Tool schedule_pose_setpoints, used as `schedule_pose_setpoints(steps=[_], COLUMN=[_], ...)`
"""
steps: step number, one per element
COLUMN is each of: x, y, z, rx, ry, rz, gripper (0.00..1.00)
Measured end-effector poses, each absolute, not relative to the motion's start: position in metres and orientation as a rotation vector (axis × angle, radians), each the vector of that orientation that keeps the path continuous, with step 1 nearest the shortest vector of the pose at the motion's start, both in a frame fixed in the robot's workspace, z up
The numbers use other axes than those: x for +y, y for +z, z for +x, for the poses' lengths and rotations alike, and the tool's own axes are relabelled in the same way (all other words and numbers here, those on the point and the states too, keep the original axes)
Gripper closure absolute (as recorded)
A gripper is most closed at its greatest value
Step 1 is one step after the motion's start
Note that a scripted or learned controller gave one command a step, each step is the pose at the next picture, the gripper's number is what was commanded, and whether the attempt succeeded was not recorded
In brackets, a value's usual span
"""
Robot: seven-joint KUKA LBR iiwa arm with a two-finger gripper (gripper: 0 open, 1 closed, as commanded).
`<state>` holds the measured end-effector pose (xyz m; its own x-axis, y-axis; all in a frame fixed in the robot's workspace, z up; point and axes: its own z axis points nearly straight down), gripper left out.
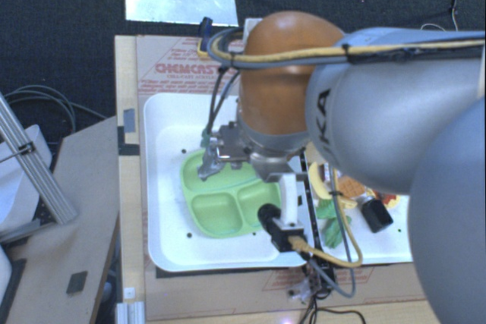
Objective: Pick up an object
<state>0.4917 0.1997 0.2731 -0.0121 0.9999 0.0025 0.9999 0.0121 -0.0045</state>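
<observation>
A light green divided tray (220, 207) lies in the left white bin (161, 163). My gripper (212, 162) hangs below the orange wrist band, low over the tray's upper left rim. It looks close to or touching the rim; I cannot tell which. The grey arm covers the tray's upper right part and most of the right bin.
In the right bin (380, 246) lie a black block (377, 215), an orange and yellow piece (348, 186) and a green item (331, 224), partly hidden by the arm. Cables (319, 269) hang across the bins' front edge. A cardboard sheet (175, 64) lies behind the bins.
</observation>
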Motion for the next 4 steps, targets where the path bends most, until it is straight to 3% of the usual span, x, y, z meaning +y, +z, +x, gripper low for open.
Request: schedule_pose_setpoints(steps=[1,2,3,4], x=[0.236,0.234,0.234,0.195], y=[0.168,0.185,0.324,0.318], z=[0.484,0.487,0.543,0.518], rx=[-2.226,-2.224,-2.232,-2.219], ry=[0.011,-0.001,-0.026,0.002], rz=[-2.21,-2.217,-2.222,-2.223], gripper=[0.0,1.0,1.0,1.0])
